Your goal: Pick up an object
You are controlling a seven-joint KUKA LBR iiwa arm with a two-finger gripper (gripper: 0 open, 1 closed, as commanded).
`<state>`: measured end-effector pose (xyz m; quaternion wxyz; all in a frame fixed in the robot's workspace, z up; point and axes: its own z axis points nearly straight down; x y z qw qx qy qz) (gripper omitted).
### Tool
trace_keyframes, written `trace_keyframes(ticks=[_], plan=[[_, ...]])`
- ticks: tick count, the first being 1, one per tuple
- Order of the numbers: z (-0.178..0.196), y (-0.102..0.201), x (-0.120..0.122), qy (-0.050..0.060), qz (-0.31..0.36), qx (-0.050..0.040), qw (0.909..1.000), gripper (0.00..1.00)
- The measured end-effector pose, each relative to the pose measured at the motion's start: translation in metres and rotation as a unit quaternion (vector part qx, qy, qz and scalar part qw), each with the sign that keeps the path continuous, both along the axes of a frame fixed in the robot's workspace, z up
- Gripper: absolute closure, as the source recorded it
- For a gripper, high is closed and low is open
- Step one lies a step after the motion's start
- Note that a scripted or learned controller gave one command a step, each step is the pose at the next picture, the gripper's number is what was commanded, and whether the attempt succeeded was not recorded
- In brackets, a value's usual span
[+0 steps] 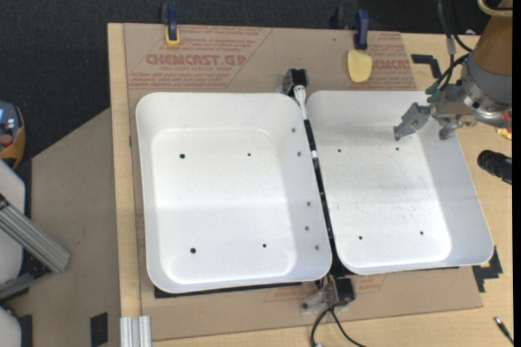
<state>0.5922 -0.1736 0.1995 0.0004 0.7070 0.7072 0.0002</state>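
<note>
My pincer (417, 122) hangs over the far right part of the right bin (456, 248), with nothing between its fingers. The left bin (155, 248) lies beside it on the surface (122, 76).

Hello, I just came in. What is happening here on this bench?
A robot arm reaches in from the right over the right bin. Its end effector hangs above the far right part of that bin, and no object can be seen in it. The left bin sits beside it, the two meeting at the middle. I see no loose object in either bin, so nothing has been picked up yet. A small yellow piece lies on the board behind the bins.
</note>
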Motion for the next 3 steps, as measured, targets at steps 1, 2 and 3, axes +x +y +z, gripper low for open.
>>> trace_keyframes(ticks=[1,2,3], plan=[[0.011,0.000,0.001,-0.002,0.000,-0.0006,1.0000,1.00],[0.095,-0.054,0.036,-0.006,-0.001,-0.0037,1.0000,1.00],[0.052,0.007,0.018,0.003,0.002,0.0019,1.0000,1.00]])
